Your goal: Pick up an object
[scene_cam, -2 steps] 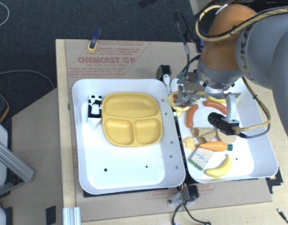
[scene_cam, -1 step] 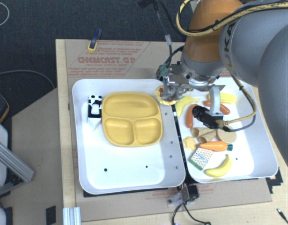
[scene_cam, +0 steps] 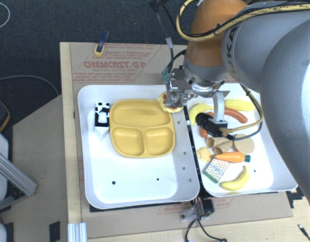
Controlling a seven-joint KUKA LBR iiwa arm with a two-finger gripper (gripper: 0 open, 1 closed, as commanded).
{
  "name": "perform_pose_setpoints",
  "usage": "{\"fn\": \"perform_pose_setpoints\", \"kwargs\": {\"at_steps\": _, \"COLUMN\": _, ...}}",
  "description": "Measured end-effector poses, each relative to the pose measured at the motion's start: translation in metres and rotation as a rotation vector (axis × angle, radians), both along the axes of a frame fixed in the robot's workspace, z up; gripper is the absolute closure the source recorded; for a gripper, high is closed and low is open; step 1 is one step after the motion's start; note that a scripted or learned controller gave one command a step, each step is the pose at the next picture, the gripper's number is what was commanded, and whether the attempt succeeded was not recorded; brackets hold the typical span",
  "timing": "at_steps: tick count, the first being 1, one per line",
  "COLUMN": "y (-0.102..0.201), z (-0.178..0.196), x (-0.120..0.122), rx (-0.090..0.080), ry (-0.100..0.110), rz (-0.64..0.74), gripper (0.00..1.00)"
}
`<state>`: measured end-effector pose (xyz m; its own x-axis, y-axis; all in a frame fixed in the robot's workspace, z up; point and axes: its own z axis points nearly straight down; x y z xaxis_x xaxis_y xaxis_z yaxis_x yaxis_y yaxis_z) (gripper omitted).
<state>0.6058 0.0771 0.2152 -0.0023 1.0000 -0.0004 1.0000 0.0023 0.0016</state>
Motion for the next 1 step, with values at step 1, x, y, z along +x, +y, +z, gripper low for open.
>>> {"fn": "perform_pose_setpoints", "kwargs": {"at_steps": 1, "y": 0.0076, "z": 0.0175, "x": -0.0046, "rx": 0.001, "ry": -0.002, "rz": 0.000, "gripper": 1.00}}
